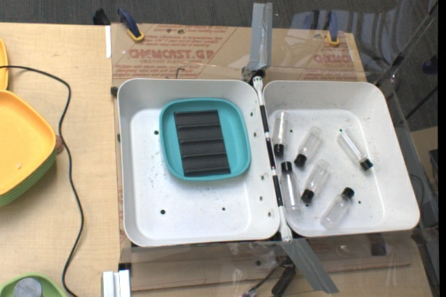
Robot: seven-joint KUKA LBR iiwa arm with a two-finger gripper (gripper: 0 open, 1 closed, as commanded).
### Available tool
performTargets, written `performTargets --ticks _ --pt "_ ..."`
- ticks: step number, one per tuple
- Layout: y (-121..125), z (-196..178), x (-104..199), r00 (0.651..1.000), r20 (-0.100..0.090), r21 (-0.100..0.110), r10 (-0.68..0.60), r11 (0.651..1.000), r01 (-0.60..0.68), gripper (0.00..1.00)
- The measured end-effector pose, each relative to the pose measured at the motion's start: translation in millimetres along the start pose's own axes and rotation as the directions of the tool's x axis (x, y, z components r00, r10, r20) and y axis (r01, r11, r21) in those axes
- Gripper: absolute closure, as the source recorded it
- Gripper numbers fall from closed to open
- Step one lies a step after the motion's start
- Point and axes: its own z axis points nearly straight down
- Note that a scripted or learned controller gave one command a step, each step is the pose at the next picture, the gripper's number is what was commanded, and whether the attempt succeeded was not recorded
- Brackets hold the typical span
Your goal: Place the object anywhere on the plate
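Camera view, fixed overhead at a slant. Two shallow white bins sit side by side on the bench. Left bin (139, 212) holds a teal plate (206, 139), square with rounded corners, lying above the bin's centre toward 12 o'clock. A dark ribbed insert (202, 143) lies flat on the plate.

Right bin (390, 212) holds six clear vials with black caps, all lying on their sides and apart from one another. One vial (279, 132) lies at 9 o'clock against the bin's left wall, and another (288, 184) lies just below it. One (308, 147) sits near centre, one (354, 150) toward 3 o'clock, one (315, 182) toward 6 o'clock and one (336, 207) toward 5 o'clock. None rests on the plate.

Gripper state cannot be determined from this view.

Yellow and green dishes (21, 149) sit stacked on the wooden table at 9 o'clock, beside a black cable (70, 170).
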Motion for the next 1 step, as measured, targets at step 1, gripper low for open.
performTargets --ticks 1 --pt "-1.1 63.8 -6.6 1.000 0.001 0.001 0.005 1.000 -0.005 0.00"
